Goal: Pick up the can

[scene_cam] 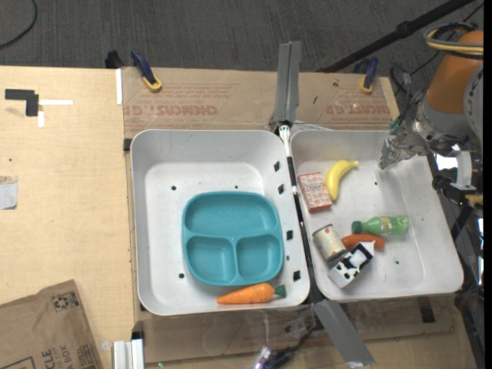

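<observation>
The can [328,242] lies on its side in the right bin [430,206], close to the wall which divides the two bins. Its silver body points toward the lower right, and it touches a small black and white carton [352,265] at its lower end. Just beside it, to the right, is a small orange carrot [361,241], and behind that a green bottle [382,225], also lying down. These things are crowded together, so I judge the can has not much free space around it for a grasp.

The end effector [394,154] is at the far right corner of the same bin, well apart from the can. It is small and partly blurred there, and I cannot tell how it stands. Nothing is seen in it. The grey arm with the orange band [450,83] leans in above the bin's right edge.

A banana [339,177] and a red and white box [314,191] lie in the far part of this bin, between the end effector and the can. In the left bin [154,206] is a teal divided plate [232,237] and a larger carrot [247,294] in front of it.

The task seems only at its start. To come at the can, the arm would have to travel toward the near left part of the bin.
</observation>
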Controlling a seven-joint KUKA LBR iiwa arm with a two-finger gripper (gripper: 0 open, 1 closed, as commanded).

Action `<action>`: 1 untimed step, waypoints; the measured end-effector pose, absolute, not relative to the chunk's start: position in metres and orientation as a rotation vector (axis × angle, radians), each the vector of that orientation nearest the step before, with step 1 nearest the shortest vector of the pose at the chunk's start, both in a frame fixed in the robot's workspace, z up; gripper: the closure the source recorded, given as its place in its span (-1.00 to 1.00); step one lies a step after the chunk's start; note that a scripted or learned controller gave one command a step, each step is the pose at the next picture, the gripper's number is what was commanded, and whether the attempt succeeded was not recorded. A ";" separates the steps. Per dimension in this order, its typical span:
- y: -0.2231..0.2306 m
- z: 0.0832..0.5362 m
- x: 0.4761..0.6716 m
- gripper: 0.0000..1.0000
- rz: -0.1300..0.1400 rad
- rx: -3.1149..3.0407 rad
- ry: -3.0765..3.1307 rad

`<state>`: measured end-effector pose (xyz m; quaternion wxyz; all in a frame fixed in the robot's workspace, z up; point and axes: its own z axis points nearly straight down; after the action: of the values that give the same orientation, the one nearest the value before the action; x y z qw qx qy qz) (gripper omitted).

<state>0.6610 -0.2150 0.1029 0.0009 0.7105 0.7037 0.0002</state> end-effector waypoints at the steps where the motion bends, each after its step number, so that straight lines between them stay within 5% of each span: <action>1: -0.213 0.103 0.661 -1.00 0.003 2.231 2.213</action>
<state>0.6613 -0.2133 0.1027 -0.0004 0.7101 0.7041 0.0009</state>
